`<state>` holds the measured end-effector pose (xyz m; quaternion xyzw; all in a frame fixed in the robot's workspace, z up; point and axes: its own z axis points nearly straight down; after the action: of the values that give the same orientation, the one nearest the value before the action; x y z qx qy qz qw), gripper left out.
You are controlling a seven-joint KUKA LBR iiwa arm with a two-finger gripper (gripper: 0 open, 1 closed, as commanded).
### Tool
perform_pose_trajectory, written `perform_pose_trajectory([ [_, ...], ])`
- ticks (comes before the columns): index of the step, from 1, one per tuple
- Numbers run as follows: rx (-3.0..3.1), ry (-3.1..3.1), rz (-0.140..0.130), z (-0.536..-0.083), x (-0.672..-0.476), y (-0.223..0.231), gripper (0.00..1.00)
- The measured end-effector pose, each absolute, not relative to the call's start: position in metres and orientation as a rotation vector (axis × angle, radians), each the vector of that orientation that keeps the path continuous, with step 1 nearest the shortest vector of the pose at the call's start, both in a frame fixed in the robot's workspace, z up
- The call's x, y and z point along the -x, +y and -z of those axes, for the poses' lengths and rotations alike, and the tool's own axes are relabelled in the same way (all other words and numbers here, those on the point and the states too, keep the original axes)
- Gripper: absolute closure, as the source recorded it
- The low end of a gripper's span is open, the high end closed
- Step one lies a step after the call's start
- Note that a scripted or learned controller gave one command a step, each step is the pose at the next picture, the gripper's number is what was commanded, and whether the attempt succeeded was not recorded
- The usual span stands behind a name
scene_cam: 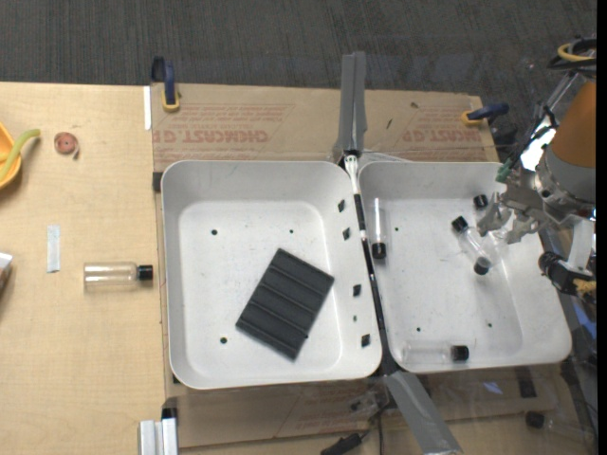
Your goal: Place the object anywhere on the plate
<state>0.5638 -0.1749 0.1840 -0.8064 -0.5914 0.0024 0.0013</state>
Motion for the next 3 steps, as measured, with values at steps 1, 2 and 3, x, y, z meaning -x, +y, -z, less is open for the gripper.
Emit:
perform_pose_trajectory([
  [1, 2.323, -2.117, -0.003, -0.295, -0.635, -0.185, 1.0],
  [2, 2.047, -2.382, -0.003, -0.315, -0.548, -0.104, 1.0],
  [3, 2.072, -2.359, -0.006, -0.233, -0.505, 0.023, 1.0],
])
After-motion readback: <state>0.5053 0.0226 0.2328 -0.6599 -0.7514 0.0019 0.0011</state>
